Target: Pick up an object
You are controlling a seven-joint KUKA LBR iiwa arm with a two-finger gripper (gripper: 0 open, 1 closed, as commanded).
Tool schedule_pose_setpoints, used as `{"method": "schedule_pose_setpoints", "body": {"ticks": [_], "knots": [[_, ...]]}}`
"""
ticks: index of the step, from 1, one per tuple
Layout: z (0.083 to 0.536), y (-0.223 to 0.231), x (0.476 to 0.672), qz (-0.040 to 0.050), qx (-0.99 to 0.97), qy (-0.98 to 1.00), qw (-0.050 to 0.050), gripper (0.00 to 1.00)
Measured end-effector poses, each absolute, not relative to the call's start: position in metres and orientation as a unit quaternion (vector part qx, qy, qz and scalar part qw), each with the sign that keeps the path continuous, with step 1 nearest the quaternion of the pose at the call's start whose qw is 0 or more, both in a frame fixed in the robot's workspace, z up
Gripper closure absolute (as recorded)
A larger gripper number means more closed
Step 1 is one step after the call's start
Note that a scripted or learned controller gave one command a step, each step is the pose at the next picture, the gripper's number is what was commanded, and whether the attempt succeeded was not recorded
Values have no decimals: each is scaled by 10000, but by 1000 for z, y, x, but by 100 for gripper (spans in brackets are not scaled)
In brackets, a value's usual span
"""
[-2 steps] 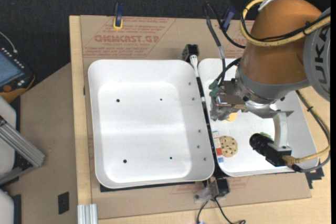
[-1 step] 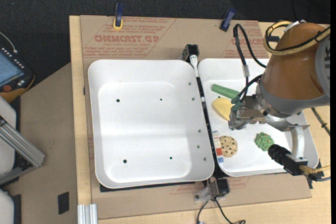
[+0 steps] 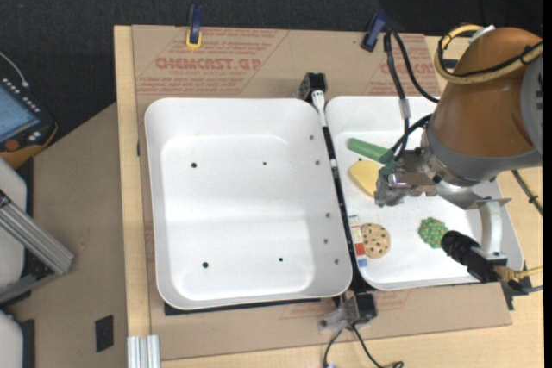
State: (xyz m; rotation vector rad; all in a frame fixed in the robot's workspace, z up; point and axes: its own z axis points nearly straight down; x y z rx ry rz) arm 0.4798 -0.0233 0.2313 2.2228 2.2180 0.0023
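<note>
The right bin point(image 3: 405, 276) holds a green flat piece point(image 3: 369, 150), a pale yellow wedge point(image 3: 365, 177), a round cookie with coloured dots point(image 3: 374, 240), a green knobbly lump point(image 3: 431, 230) and a small red and white thing point(image 3: 358, 249) by the divider. My gripper point(image 3: 390, 190) hangs over the middle of this bin, just right of the yellow wedge and below the green piece. The arm's orange band and grey wrist cover the bin's right half. Nothing shows between the fingers.
The left bin point(image 3: 172, 271) lies beside the right one, with a black hinge strip point(image 3: 332, 164) between them. Both rest on a cardboard sheet point(image 3: 233, 56) held by blue clamps point(image 3: 195, 20) at the back. A black cable runs off the front edge.
</note>
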Motion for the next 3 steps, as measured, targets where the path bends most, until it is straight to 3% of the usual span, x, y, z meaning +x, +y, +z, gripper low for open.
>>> {"method": "schedule_pose_setpoints", "body": {"ticks": [2, 3], "knots": [[381, 39, 488, 32, 7057, 7085, 25, 100], [400, 85, 482, 18, 7055, 7087, 11, 100]]}}
